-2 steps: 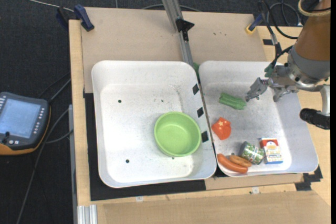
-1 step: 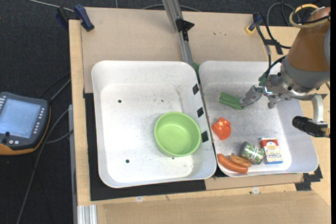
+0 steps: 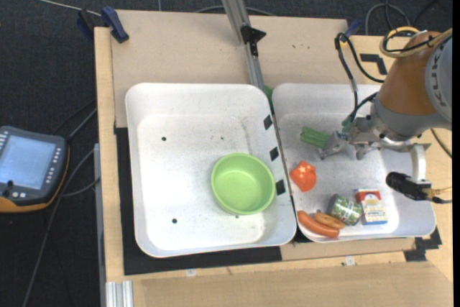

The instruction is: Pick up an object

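My gripper hangs low in the right bin, reaching in from the right on the grey arm with the orange band. Just left of it, and slightly farther back, lies a small green object, close to the gripper's tip; whether they touch I cannot tell. An orange-red pepper-like toy sits in front of the gripper near the bin's left wall. Along the front edge lie an orange sausage-shaped toy, a small green can and a red and white box.
A light green bowl rests in the left bin, at its front right. A metal pole slants down to the gap between the bins. Cables trail behind the arm at the back right.
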Motion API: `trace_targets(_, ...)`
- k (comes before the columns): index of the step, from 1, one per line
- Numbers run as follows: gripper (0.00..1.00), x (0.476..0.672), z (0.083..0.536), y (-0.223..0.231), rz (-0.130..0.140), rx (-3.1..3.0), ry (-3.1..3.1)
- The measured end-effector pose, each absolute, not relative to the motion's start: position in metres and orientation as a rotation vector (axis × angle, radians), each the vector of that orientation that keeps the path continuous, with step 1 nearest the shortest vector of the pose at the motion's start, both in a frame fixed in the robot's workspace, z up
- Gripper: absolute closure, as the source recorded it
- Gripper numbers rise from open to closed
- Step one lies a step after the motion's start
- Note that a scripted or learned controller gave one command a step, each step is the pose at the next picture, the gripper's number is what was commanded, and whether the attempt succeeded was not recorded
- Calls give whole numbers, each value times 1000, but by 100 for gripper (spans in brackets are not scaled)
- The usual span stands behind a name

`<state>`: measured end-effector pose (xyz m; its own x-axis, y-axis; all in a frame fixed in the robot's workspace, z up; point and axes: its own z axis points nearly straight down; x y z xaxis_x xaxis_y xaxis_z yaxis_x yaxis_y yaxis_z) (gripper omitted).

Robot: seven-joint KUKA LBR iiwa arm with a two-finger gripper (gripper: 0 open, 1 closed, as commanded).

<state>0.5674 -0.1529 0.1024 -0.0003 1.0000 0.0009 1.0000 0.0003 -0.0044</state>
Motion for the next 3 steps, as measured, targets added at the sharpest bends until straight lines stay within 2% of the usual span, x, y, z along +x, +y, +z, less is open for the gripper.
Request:
trace_targets(1,100,569,116,-153,-2,-2222,-2223)
trace_targets(3,100,573,222,-143,-6,-2224,-2226)
